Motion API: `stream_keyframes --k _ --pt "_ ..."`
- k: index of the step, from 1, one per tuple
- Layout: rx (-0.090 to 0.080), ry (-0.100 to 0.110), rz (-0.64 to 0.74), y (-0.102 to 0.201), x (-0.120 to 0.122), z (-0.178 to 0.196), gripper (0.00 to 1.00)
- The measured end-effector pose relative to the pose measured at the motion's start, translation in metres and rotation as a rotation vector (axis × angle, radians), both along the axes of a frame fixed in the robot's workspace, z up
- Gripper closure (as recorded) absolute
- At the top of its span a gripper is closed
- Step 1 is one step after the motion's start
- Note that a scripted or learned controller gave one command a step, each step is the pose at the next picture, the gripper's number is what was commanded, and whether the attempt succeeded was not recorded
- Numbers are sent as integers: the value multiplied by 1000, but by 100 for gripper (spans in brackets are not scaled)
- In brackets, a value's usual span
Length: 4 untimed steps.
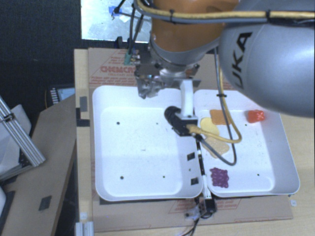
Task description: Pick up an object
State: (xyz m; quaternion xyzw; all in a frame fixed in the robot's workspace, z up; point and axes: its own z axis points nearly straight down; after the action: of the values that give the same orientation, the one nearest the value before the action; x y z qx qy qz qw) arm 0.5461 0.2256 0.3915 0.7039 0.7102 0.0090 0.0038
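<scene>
This looks like a robot lab. A big grey and orange robot arm hangs over a wooden bench. Two white bins sit side by side on a brown cardboard sheet. Yellow cables run along the arm, and silver metal bars lean at the left. The room behind is dark.

Tan bench, dark floor, cardboard sheet
</scene>
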Motion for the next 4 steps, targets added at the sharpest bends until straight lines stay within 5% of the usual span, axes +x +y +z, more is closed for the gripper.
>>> stream_keyframes --k 1,2,3,4 --pt "-5 5 -14 -73 12 100 100" --pt "-5 19 2 0 1 75 100" --pt "-3 9 -3 9 15 148 100" --pt "-7 18 -13 -61 -23 144 100"
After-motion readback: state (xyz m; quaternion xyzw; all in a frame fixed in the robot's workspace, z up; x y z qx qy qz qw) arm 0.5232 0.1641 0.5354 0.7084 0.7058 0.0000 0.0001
